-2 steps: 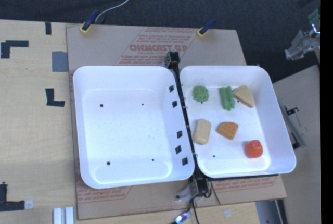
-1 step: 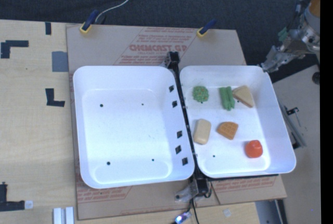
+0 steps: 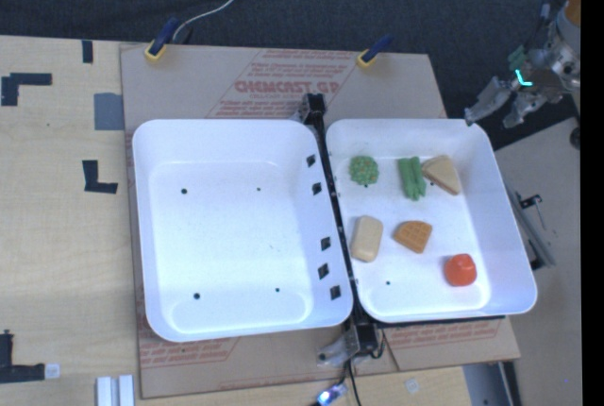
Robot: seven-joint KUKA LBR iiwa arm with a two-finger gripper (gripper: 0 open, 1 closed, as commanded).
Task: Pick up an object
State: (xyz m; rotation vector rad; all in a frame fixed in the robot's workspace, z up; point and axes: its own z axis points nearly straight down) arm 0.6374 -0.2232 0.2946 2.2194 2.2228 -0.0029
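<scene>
Above the right bin's far corner, the gripper (image 3: 498, 105) hangs with nothing in it.

On the bench, two white bins stand side by side on a cardboard sheet (image 3: 283, 83), which two clamps with blue handles (image 3: 162, 38) hold at its far edge. All the objects lie in the right bin (image 3: 500, 206). A green bumpy piece (image 3: 363, 171) is near the divider, a long green piece (image 3: 411, 177) is just beside it, and a pale wedge (image 3: 443, 174) touches or almost touches the long green one. Nearer to the camera lie a beige block (image 3: 367, 238), an orange piece (image 3: 412, 235) and a red round piece (image 3: 461, 270), each apart from the others. The left bin (image 3: 226, 225) is plain white inside with small dark dots. The claw is outside the bin rim, well apart from every object; its two fingers look spread, with no thing between them.
</scene>
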